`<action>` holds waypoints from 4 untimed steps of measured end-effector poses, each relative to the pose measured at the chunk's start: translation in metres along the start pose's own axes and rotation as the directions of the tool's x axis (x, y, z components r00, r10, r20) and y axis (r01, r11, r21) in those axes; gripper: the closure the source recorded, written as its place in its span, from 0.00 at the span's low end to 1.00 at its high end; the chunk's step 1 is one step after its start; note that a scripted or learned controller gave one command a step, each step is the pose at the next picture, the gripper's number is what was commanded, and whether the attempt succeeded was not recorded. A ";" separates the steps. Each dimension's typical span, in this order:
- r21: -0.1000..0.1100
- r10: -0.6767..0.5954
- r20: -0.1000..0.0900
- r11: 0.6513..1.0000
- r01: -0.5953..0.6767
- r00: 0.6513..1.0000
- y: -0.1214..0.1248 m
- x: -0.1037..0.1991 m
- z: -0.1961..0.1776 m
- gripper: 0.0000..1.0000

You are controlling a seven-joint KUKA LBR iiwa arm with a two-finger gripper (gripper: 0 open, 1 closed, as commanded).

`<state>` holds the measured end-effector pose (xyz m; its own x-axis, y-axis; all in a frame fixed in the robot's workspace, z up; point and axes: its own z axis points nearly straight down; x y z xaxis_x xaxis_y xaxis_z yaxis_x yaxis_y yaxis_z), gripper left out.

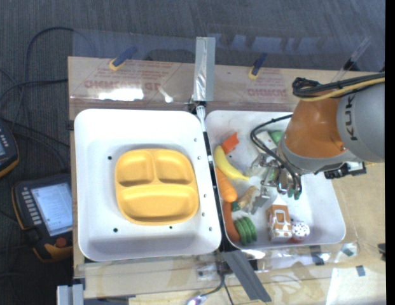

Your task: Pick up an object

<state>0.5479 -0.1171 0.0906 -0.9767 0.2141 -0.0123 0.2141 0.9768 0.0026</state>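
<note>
Nearest, along the lower edge of the right bin (334, 230): a green ridged toy (245, 229), an orange-and-white block (279, 223), a white die (300, 230); just above, the gripper (268, 184) hangs over a tan piece (248, 199), whether its pincer is apart or together cannot be told; left of it, carrot (225, 184) and banana (226, 165); farther up, an orange wedge (229, 142). Left of frame: yellow divided plate (156, 184) in the left bin (89, 170). A sound grasp probably means centring over one isolated piece, descending vertically, avoiding neighbours.

Arm (350, 129) cut off at right edge
</note>
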 end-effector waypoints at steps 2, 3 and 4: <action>0.002 -0.031 0.004 1.000 0.031 1.000 0.022 0.001 0.000 0.00; 0.004 -0.184 0.006 0.983 0.184 0.983 -0.038 0.042 -0.002 0.00; 0.002 -0.288 0.006 0.958 0.288 0.958 0.029 -0.050 0.000 0.00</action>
<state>0.6029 -0.0996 0.0909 -0.9969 -0.0767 -0.0182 -0.0766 0.9971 -0.0034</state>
